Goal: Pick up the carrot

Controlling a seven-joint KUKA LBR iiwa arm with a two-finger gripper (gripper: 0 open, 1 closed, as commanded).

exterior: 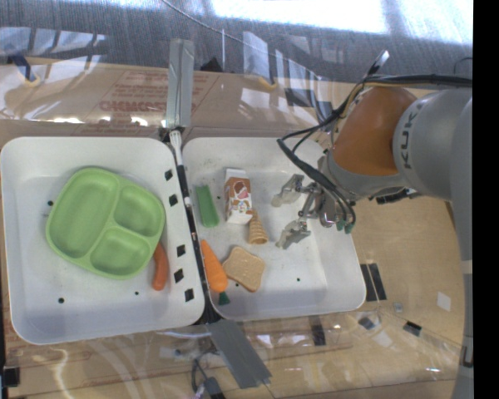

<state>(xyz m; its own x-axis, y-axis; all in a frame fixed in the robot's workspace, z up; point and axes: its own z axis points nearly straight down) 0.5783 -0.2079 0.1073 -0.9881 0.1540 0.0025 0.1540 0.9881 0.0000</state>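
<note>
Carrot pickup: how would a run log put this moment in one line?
hand: open, over right bin | carrot: by left wall, untouched | holding: nothing

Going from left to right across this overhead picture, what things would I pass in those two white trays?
Green divided plastic plate → small orange sausage-like piece → green stick → orange carrot with green end → tan slice of toast → metal claw, its two fingers spread apart with nothing between them.

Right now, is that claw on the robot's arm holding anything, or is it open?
Gripper: open, holding nothing; it hangs over the right bin, well right of the carrot lying by the bin's left wall.
</note>
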